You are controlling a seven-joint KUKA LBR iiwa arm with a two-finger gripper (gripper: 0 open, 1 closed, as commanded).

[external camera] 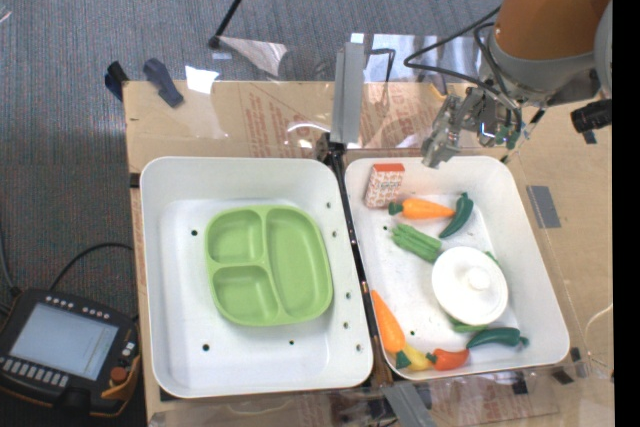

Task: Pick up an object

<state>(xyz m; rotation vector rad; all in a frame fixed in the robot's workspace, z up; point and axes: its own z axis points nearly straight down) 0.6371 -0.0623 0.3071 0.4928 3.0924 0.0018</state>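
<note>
Leftmost, the left bin (170, 215) carries a green divided plate (268, 265), lying flat near its middle and well apart from everything else. Across the divider, the right bin (530, 245) holds the clutter. Along its near-left edge lies an orange carrot (388, 323), long axis running up and down the bin wall, with a small yellow-and-red pepper cluster (440, 358) at its lower end. Up near the back wall stands a small pink-and-white carton (384, 185), and just beside it a second orange carrot (424, 209) lies roughly across the bin, its green tip toward the carton. Below that sits a green ridged vegetable (416, 242), long axis slanting down to the right. A dark green pepper (458, 215) leans diagonally just right of the carrot. A white lidded dish (469, 284) sits lower, with another green pepper (495, 338) beneath it.

The gripper (440, 150) hovers over the back rim of the right bin, nearest the carton and the upper carrot; whether it is open or closed cannot be made out, and nothing is visibly held.

These look like light, stiff plastic toys, probably smooth and a little slippery. The upper carrot seems the likeliest target; closing across its narrow width, near its thick middle, would suit best.
</note>
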